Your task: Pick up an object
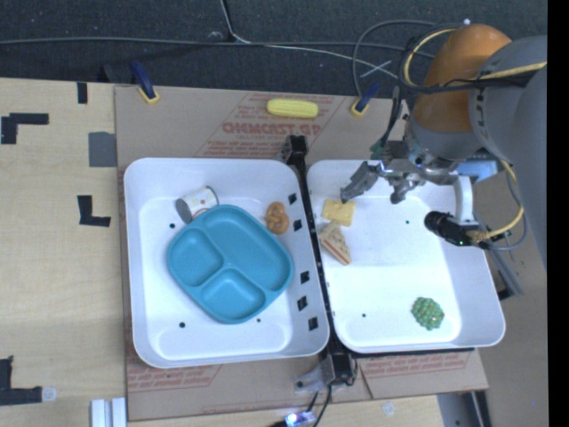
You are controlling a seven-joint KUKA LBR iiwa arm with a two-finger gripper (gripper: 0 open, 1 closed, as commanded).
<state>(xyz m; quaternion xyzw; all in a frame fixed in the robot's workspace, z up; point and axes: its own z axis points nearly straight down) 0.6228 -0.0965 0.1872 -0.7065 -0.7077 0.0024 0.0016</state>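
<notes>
We see the end effector (382, 183) spread wide, gripping nothing, upper right of frame, probably lined up for the cheese (338, 212).

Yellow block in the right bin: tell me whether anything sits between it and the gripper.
Nothing visible does. The gripper hovers just up and right of the yellow block, with bare bin floor between. The sandwich wedge lies on the block's far side.

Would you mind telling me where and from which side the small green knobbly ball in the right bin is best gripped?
Probably from straight above, fingers closing across the middle of the small green knobbly ball. It is roundish, so no side looks better, and it lies apart from the other items, though fairly near the right white bin's front corner.
</notes>
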